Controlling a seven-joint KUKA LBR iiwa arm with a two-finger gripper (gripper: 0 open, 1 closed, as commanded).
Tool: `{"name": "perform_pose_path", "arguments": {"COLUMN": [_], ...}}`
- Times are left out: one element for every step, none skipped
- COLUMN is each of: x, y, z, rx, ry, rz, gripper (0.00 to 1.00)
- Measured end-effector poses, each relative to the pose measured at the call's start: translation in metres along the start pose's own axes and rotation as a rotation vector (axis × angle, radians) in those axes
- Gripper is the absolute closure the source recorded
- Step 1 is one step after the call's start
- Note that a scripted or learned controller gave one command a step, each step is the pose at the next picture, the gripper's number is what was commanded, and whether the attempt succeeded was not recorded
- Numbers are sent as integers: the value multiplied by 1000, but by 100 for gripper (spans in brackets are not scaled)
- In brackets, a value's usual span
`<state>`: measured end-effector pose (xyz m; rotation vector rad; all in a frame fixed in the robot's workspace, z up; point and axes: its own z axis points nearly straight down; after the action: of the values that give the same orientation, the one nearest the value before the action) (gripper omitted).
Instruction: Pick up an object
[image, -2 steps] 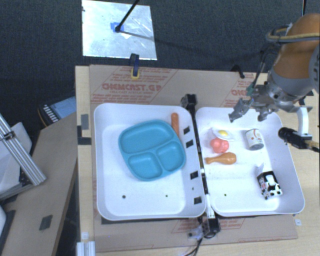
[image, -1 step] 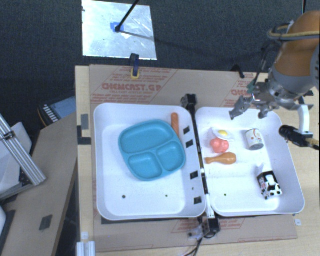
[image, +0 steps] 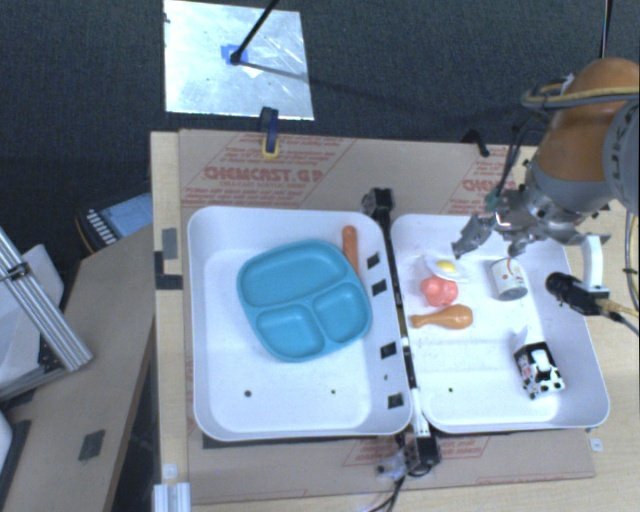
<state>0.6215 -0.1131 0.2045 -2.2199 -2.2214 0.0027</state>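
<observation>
Camera view: 2 white bins sit side by side on the bench. The left bin (image: 215, 390) holds a blue divided plate (image: 303, 300) with 3 compartments, and an orange sausage-shaped piece (image: 349, 246) lies just beside the plate's upper right edge. In the right bin (image: 500, 400) lie a fried-egg toy (image: 445, 267), a pink round object (image: 439, 291) touching it from below, an orange drumstick-shaped toy (image: 444, 319), a small grey cup (image: 507, 279) tipped on its side, and a black-and-white block (image: 539, 368) near the lower right corner. The gripper (image: 497, 237) hangs over the upper part of the right bin, between the egg and the cup, its 2 fingers spread apart with nothing between them.
</observation>
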Motion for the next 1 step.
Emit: {"name": "perform_pose_path", "arguments": {"x": [-6], "y": [-6], "z": [47], "rx": [0], "ry": [0], "rz": [0], "gripper": [0]}}
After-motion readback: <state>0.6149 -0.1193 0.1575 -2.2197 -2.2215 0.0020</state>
